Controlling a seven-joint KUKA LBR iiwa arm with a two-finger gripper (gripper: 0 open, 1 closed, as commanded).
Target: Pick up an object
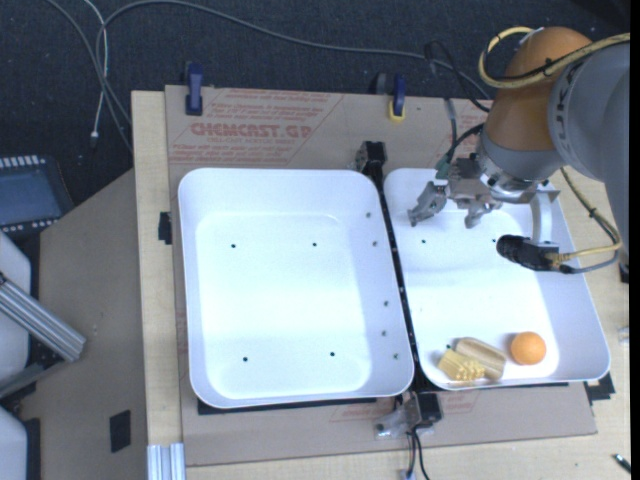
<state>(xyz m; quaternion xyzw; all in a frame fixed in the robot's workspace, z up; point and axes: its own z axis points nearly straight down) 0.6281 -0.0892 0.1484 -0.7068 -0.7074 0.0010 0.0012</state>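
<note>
The left bin (290,288) sits on the desk (160,268), which is covered by a brown sheet printed with red lettering along its 12 o'clock edge. Two blue clamps (193,80) pinch that far edge. A narrow black strip divides the left bin from the right bin (500,298), the two just touching side by side.

In the right bin, at its 6 o'clock end, lies a yellow corn cob (462,367) against a tan bread roll (479,352); just beside them toward 3 o'clock rests an orange ball (528,348), slightly apart from the roll.

At the bin's 12 o'clock end hangs the claw (449,208), fingers spread with nothing between them, well apart from the three objects. The grey arm (560,88) with its orange band enters from 2 o'clock.
</note>
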